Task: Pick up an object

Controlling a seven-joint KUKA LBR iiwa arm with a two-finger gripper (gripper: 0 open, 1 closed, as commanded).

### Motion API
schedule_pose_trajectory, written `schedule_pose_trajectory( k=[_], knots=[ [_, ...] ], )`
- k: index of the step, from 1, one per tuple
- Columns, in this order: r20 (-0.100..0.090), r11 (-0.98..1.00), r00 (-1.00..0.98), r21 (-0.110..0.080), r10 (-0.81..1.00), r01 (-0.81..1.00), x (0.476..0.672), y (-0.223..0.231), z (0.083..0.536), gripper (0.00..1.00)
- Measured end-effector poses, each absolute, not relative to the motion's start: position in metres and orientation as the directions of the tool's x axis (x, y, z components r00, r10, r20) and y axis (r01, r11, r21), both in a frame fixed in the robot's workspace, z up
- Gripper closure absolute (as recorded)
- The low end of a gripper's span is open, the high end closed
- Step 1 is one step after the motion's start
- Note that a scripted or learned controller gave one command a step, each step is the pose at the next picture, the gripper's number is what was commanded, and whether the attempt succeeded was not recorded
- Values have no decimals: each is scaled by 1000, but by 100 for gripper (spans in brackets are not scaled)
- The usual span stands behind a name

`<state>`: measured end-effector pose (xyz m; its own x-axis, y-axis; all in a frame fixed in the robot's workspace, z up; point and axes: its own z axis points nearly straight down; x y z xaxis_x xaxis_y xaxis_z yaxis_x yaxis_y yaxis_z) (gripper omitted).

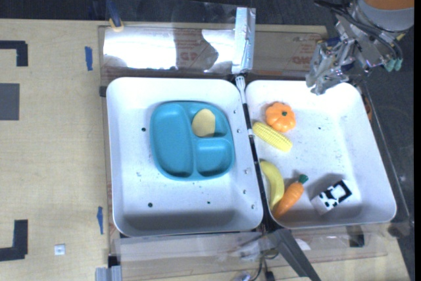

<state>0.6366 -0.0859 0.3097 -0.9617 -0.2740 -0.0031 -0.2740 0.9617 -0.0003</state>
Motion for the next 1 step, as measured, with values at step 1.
schedule_pose_trajectory(
  k=[1],
  knots=[
    [-9, 925, -925, -3, -379, -379, 668, -125, 345, 100]
  ],
)
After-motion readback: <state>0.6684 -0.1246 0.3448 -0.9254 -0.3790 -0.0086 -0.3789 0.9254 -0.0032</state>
